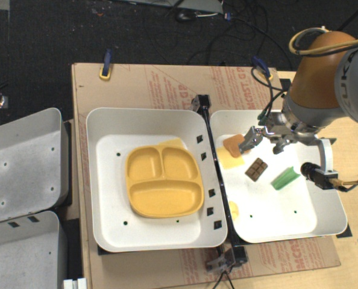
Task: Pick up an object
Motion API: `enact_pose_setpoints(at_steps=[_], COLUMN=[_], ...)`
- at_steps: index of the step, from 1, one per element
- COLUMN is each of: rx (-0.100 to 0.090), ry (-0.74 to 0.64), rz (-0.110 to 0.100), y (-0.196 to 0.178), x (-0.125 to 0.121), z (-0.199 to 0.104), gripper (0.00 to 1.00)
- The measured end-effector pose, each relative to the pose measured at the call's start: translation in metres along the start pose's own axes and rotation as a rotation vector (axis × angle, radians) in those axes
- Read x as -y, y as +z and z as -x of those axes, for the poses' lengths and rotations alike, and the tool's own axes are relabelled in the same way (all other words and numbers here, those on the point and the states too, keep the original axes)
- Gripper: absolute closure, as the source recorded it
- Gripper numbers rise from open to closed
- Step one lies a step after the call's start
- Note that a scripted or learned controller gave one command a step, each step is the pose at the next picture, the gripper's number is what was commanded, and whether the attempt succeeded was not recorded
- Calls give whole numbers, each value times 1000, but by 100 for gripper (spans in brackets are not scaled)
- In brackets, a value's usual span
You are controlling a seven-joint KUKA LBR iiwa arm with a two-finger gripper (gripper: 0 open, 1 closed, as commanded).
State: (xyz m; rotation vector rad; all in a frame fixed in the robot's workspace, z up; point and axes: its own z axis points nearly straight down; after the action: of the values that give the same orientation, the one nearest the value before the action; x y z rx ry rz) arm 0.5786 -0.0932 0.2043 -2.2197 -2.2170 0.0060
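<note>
The right bin (pixel 299 221) holds an orange-brown block (pixel 232 144) lying on a pale yellow piece (pixel 229 161) near its left wall. A dark brown chocolate bar (pixel 256 170) and a green block (pixel 284 178) lie near the middle. A small yellow piece (pixel 234 209) sits low by the left wall. My gripper (pixel 265 143) hangs over the bin's upper middle, open, with nothing between its fingers. Its left finger (pixel 249 141) is just right of the orange-brown block, and the chocolate bar is just below the gripper.
The left bin (pixel 106 221) holds a yellow divided tray (pixel 164 182). A black divider with clips (pixel 210 161) runs between the bins. Grey lids (pixel 22 161) lie at the far left. Cables (pixel 323 182) trail at the right bin's right edge.
</note>
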Motion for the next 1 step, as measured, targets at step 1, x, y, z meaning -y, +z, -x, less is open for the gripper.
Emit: enact_pose_setpoints(at_steps=[1], rx=[0], ry=[0], rz=[0], y=[64], x=[0], z=[2], gripper=[0])
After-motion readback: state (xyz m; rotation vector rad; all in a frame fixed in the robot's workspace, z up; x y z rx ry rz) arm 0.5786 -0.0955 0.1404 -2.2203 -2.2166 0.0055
